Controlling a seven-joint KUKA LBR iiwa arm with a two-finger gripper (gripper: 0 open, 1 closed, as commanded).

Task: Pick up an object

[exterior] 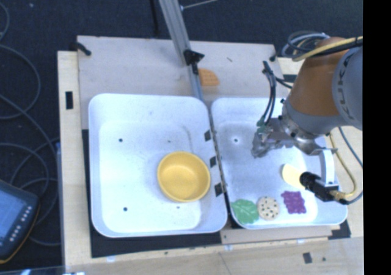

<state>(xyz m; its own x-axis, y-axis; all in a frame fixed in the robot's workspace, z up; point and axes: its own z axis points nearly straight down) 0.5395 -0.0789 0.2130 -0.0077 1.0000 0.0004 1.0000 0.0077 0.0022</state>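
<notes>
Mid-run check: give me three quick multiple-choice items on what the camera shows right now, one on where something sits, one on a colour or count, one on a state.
1. Where is the yellow bowl?
A. In the left bin
B. In the right bin
C. On the bare bench behind the bins

2. How many small items lie in a row along the near edge of the right bin?
A. One
B. Three
C. Five

3. How does the bowl sit?
A. Upside down
B. Upright, mouth up
C. Tipped on its side

Answers:
1. A, the bowl rests in the left bin, near its right wall.
2. B, a green piece, a speckled cookie and a purple piece sit side by side there.
3. B, its hollow inside faces the camera.

The gripper is over the right bin.
</notes>
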